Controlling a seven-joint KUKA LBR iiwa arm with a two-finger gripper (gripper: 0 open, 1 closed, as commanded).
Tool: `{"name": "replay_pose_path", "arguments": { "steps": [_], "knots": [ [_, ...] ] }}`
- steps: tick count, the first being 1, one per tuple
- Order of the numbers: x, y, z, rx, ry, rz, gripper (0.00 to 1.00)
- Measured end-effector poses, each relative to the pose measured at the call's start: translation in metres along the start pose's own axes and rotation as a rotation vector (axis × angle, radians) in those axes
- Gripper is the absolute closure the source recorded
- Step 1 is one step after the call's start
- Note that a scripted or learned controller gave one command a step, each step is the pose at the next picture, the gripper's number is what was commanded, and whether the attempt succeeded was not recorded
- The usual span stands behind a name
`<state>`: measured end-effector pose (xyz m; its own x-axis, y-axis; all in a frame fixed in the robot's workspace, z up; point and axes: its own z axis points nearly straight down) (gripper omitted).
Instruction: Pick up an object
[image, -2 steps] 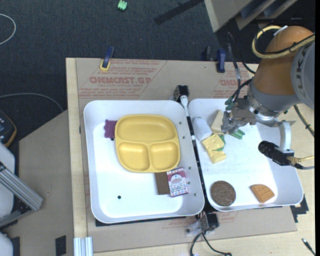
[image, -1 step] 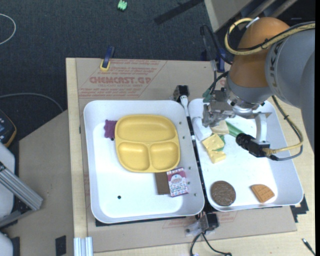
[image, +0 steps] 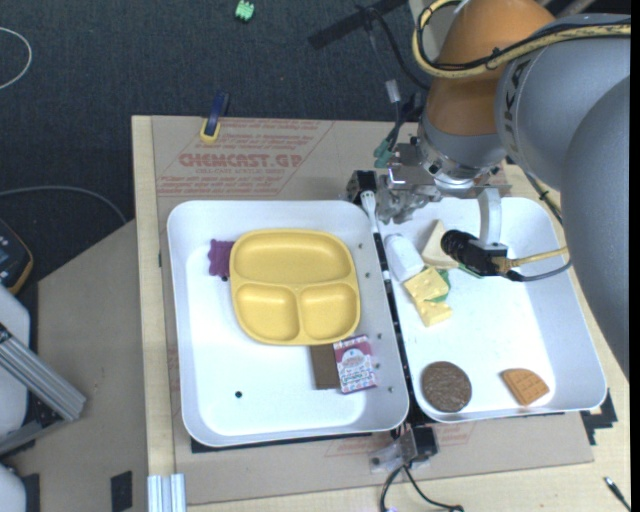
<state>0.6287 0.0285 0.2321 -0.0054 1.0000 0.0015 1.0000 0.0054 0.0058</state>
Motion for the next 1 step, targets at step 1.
{"name": "replay_pose_path", "arguments": {
  "steps": [1],
  "knots": [
    [0.0066, 0.0035, 0.0009, 0.002, -0.003, 0.004, 1.00]
  ]
}}
